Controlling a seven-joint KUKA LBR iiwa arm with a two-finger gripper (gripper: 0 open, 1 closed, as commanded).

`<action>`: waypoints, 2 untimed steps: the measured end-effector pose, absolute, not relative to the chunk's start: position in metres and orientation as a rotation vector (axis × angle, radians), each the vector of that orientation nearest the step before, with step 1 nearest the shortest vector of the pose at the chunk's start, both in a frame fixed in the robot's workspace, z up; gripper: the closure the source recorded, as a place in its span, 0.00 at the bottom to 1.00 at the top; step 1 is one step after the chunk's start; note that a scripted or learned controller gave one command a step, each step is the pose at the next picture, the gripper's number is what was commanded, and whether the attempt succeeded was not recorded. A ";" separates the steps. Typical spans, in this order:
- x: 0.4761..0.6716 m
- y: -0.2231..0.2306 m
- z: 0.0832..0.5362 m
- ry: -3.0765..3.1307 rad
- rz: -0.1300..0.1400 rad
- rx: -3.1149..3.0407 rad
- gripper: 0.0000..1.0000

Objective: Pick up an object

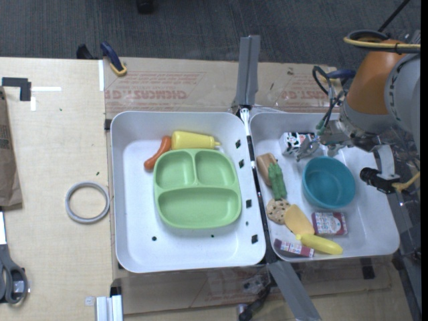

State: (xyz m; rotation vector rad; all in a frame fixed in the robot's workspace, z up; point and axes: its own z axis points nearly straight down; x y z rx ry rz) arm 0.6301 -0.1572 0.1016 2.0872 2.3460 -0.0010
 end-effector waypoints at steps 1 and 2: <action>0.615 -0.159 0.092 2.376 -0.001 2.054 0.00; 0.615 -0.160 0.102 2.373 0.000 2.056 1.00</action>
